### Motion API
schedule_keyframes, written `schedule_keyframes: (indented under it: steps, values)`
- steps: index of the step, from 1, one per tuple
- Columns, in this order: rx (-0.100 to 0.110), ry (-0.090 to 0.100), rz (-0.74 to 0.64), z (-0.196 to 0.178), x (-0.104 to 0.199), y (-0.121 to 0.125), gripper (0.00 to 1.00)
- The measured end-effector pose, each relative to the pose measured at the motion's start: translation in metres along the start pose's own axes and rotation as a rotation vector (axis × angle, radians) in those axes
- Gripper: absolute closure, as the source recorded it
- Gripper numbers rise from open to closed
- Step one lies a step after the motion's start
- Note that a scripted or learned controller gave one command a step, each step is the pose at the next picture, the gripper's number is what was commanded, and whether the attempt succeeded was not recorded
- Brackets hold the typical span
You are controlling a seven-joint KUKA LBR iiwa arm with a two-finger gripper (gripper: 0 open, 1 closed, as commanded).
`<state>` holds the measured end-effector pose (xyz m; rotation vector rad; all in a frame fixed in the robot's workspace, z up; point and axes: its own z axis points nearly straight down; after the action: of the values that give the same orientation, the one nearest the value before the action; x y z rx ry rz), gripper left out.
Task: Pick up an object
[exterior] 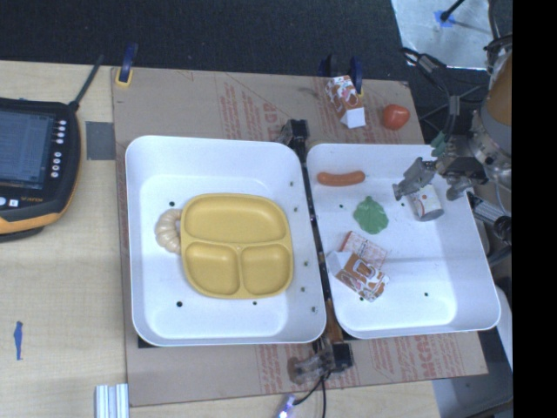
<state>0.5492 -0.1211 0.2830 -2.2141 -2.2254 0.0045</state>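
Fingers of the gripper (pixel 424 187) are hanging over the upper right part of the right bin (pixel 452 303), spread apart, and a small white cup with an orange mark (pixel 427 205) is sitting right below them; whether they are touching it or actually clasping it is not clear from this angle. Left of the cup, a green toy (pixel 372 215) is lying near the middle of the bin, well apart from the fingers. Above the green toy, a hot dog (pixel 340 178) is resting near the bin's upper left corner. Below the green toy, a brown and white packet (pixel 361 266) is lying tilted by the left wall.

In the left bin (pixel 157 312), a yellow divided tray (pixel 236 244) is sitting in the middle, with a beige ridged piece (pixel 167 229) touching its left edge.

Outside the bins, a red tomato (pixel 395 116) and a small carton (pixel 345 97) are lying on the cardboard above the right bin, and a tablet controller (pixel 30 159) is resting on the counter (pixel 61 303) at far left.
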Motion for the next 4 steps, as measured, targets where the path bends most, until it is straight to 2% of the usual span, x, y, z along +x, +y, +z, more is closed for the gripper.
schedule_keyframes:
  steps: [1,2,3,4]
  values:
    - [0.002,-0.001,-0.001,0.132,0.010,0.047,0.00]
    - [0.003,-0.001,0.000,0.192,-0.005,0.058,0.00]
    - [0.003,-0.002,-0.003,0.181,-0.006,0.058,1.00]
    - [0.003,-0.003,-0.004,0.181,-0.006,0.058,0.00]
